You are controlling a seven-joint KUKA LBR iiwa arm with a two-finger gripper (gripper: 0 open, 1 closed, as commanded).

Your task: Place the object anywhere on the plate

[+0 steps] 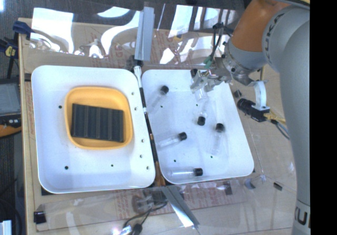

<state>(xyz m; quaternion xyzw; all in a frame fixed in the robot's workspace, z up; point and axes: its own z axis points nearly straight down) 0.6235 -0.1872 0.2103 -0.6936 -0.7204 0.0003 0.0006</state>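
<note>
My two-finger gripper (pixel 201 82) grasps a clear plastic tube with a black cap (pixel 202 106), long axis vertical, cap toward the frame's bottom. Below it lies the right white bin (pixel 239 149); the yellow plate (pixel 97 97) sits in the left bin (pixel 47 123).

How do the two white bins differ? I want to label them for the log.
The left bin holds a yellow plate with a dark ribbed insert; the right bin holds several clear tubes with black caps, such as one near its front edge. The gripper is over the right bin's far side, while the left bin has no arm above it. Both are shallow, white and rounded at the corners.
</note>
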